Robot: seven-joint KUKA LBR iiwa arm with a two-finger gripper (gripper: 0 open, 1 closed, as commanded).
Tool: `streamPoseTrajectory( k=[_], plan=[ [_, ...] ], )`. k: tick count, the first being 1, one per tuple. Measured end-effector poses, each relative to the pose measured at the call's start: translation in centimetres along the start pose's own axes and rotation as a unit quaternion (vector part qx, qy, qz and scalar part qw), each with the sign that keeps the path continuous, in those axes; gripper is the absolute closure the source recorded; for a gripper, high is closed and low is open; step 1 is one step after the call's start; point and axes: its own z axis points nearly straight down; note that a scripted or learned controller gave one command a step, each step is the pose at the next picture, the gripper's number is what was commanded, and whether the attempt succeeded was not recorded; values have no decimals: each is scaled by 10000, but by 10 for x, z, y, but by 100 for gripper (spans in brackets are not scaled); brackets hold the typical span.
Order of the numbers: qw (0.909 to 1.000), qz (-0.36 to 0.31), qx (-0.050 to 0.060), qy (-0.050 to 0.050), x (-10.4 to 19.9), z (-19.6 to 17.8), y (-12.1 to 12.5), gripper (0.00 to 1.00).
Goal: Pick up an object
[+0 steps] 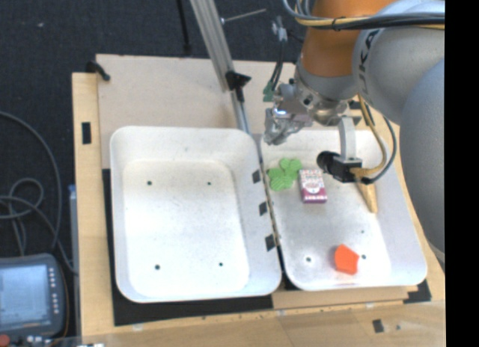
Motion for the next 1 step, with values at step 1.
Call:
streamPoseTrajectory(
  k=[1],
  plan=[
    [10000, 2, 12, -1, 41, 23, 14, 100]
  ],
)
